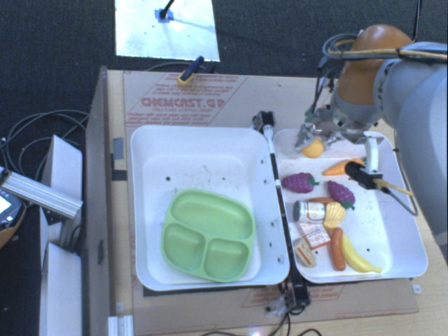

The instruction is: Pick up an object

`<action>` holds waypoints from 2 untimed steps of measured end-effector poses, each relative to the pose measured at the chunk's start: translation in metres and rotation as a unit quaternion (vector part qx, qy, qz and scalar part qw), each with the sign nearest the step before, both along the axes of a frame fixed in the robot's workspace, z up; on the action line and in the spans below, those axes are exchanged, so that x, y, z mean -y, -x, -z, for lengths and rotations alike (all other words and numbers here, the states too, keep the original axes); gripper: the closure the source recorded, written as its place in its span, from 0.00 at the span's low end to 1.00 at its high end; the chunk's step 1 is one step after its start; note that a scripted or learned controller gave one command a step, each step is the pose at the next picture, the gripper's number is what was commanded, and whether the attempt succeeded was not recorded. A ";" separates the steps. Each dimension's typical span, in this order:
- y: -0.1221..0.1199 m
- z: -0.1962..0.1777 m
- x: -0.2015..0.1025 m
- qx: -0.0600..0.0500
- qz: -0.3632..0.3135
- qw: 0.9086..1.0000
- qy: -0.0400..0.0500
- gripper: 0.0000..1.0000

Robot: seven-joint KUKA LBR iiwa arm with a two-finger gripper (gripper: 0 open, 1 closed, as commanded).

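The grey arm [413,89] is reached in from the right, bent over the far end of the right bin [413,247], with its orange band [364,65] turned towards the camera. The gripper [318,135] is pointed downwards at the bin's far left corner. Whether it is open or closed cannot be told from this angle. A yellow fruit [313,148] is seen directly below it, at or touching its tip; a hold on it cannot be confirmed.

Further items are spread through the same bin: a carrot [341,166], two purple bunches of grapes [299,182] [341,192], a small can [308,211], a corn cob [334,215], a small packet [316,235], a sausage [337,249] and a banana [360,257] near the front edge.

In the left bin [150,187], a green divided tray [208,235] is laid towards the front. Both bins are set on a cardboard sheet [189,100] printed in red, which is carried by the bench. Dark carpet [56,33] is seen around it, with a pale sheet [166,19] laid on it beyond the bench and loose cables [28,135] at the left.
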State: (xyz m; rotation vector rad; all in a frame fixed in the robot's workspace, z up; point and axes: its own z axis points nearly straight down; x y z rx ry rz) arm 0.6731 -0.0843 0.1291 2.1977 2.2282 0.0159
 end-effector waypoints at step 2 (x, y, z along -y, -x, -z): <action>0.072 0.033 -0.001 -0.004 0.006 1.000 0.000 1.00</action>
